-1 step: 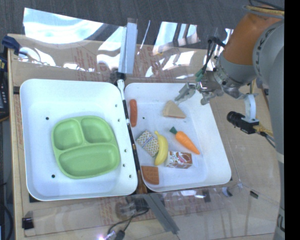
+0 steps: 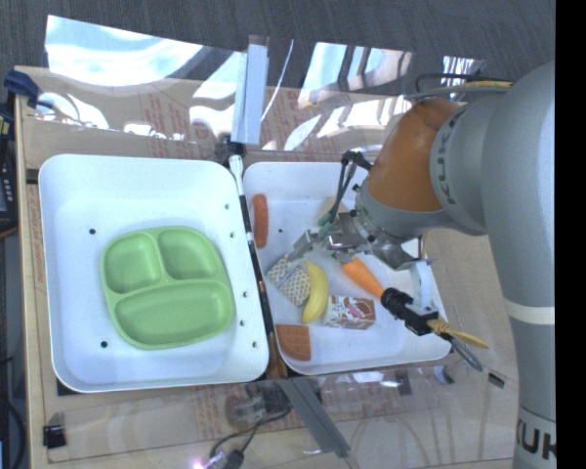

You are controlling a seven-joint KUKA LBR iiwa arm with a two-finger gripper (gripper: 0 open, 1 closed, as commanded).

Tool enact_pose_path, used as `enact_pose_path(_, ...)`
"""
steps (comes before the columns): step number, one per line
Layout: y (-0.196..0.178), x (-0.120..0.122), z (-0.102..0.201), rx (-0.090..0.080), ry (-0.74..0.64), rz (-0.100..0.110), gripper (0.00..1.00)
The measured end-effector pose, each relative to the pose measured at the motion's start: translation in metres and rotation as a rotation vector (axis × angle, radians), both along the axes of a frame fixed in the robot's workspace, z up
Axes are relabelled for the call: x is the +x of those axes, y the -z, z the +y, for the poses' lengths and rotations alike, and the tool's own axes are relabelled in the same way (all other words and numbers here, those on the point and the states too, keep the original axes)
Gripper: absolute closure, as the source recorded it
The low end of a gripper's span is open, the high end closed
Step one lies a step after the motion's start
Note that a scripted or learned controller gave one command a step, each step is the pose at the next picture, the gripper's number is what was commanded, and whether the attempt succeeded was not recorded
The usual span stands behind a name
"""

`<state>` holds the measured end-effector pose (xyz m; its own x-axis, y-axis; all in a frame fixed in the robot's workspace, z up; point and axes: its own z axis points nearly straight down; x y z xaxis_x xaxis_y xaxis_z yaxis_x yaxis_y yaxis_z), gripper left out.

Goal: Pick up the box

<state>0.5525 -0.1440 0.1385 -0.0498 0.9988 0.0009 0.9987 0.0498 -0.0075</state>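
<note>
The box [image 2: 351,311] lies in the right bin [image 2: 410,352], touching the banana [image 2: 314,293]. The gripper [image 2: 317,242] hovers nearby, jaws' state unclear; crowding could make it snag the banana.

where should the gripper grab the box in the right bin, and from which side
The box lies flat, its long sides running left to right in the view. Come straight down and pinch across its short width, near the right half: the banana touches its left end, and the carrot lies close above.
</note>
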Motion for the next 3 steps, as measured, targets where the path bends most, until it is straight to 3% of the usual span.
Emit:
enact_pose_path(1, 0.047, -0.029, 0.028, -0.004, 0.069, -0.005, 0.00)
enact_pose_path(2, 0.046, 0.058, -0.018, 0.000, -0.011, -0.007, 0.00)
enact_pose_path(3, 0.046, -0.056, 0.030, -0.008, 0.109, -0.007, 0.00)
